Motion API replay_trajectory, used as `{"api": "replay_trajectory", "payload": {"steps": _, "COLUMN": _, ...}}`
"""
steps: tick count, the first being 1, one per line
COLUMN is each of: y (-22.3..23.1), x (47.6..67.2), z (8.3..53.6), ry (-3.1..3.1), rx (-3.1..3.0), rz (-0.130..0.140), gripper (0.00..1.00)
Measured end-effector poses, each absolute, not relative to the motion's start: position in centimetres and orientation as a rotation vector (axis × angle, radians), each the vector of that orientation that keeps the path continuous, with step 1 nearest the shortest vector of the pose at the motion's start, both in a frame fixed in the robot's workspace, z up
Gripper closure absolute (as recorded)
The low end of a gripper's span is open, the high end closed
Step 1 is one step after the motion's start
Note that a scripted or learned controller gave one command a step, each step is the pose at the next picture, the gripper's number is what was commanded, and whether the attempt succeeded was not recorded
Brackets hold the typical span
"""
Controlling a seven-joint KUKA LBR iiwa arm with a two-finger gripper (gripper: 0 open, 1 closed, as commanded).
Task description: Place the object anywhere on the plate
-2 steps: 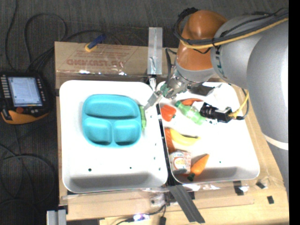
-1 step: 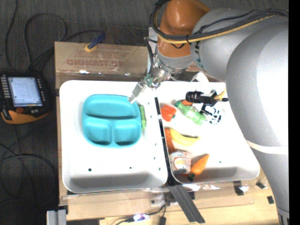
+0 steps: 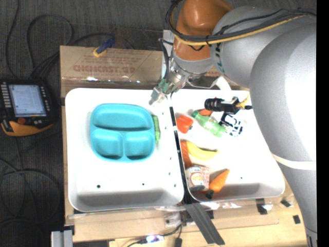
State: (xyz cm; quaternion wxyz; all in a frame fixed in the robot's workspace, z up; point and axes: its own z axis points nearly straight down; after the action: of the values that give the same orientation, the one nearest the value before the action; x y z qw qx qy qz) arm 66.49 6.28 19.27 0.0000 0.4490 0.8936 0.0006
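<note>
In the right bin's [image 3: 257, 187] near corner lie an orange plastic carrot [image 3: 219, 179] and a small can [image 3: 197, 177], with a yellow banana [image 3: 201, 151] beyond. The turquoise three-compartment plate [image 3: 122, 131] sits mid left bin [image 3: 82, 189], a slim green object [image 3: 156, 128] touching its right rim. The gripper [image 3: 158, 92] hovers over the left bin's far right corner; its grip cannot be told.

Plate [image 3: 122, 131]: smooth turquoise plastic, slight sheen.
Bins [image 3: 82, 158]: smooth white plastic, semi-gloss.
Arm [image 3: 277, 60]: smooth grey casing; glossy orange band [image 3: 203, 12].
Cardboard [image 3: 110, 66]: matt brown, printed.
Floor [image 3: 31, 179]: dark rough carpet.
</note>
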Motion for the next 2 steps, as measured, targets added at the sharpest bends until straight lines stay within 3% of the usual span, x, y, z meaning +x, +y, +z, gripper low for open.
{"api": "replay_trajectory", "payload": {"steps": 1, "y": 9.3, "x": 63.6, "z": 18.4, "ry": 2.988, "rx": 0.971, "rz": 0.001, "gripper": 1.0}}
{"api": "replay_trajectory", "payload": {"steps": 2, "y": 7.6, "x": 60.9, "z": 20.4, "ry": 3.057, "rx": 0.72, "rz": -0.001, "gripper": 1.0}}
